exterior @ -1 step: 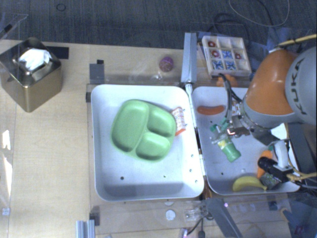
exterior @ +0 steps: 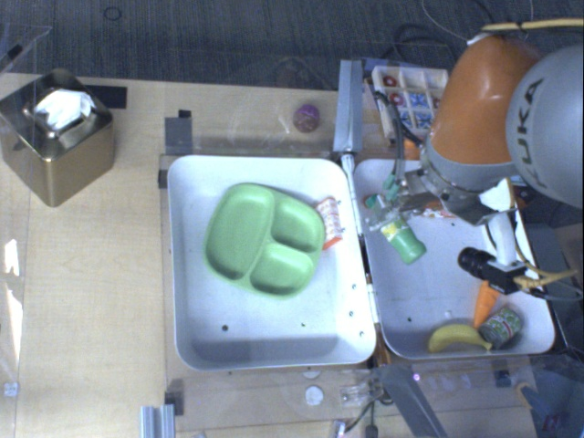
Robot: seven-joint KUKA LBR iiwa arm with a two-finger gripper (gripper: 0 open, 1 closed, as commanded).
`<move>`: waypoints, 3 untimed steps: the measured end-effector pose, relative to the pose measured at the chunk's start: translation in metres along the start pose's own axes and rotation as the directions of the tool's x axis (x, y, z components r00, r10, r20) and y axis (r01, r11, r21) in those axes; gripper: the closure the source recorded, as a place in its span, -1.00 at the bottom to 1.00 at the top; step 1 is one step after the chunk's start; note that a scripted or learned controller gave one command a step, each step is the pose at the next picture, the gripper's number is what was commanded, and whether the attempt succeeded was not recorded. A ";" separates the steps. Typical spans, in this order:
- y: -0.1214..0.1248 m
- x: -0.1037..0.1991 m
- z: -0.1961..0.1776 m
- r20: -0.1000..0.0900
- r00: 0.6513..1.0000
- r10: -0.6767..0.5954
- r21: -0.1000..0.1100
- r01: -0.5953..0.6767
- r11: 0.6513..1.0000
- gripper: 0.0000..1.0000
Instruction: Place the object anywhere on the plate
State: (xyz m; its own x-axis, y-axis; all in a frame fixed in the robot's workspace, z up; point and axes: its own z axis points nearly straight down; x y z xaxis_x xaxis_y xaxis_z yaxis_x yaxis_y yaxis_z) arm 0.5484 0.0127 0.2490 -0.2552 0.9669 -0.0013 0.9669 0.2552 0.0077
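A green three-compartment plate lies in the left white bin. A small red and white packet rests against the plate's right rim. My gripper hangs over the upper left corner of the right bin, close to the wall between the bins. Right below it sits a small green bottle with a yellowish end, tilted, touching or nearly touching the gripper; I cannot tell whether it is held. The arm's grey and orange body hides the far right part of that bin.
Along the right bin's front edge lie a banana, a dark can and an orange carrot-like piece. Outside the bins, a tan box stands at the far left, and a colourful tray behind the right bin.
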 end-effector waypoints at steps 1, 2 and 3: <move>0.056 0.081 0.024 0.000 0.973 0.229 0.005 -0.229 0.973 1.00; 0.056 0.080 0.024 0.000 0.973 0.229 0.004 -0.229 0.973 -1.00; 0.056 0.080 0.024 0.000 0.973 0.229 0.004 -0.229 0.973 -1.00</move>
State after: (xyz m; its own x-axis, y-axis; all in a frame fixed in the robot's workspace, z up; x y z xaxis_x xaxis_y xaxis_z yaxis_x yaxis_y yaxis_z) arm 0.5822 0.1047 0.2254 -0.0272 0.9996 0.0001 0.9996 0.0272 0.0037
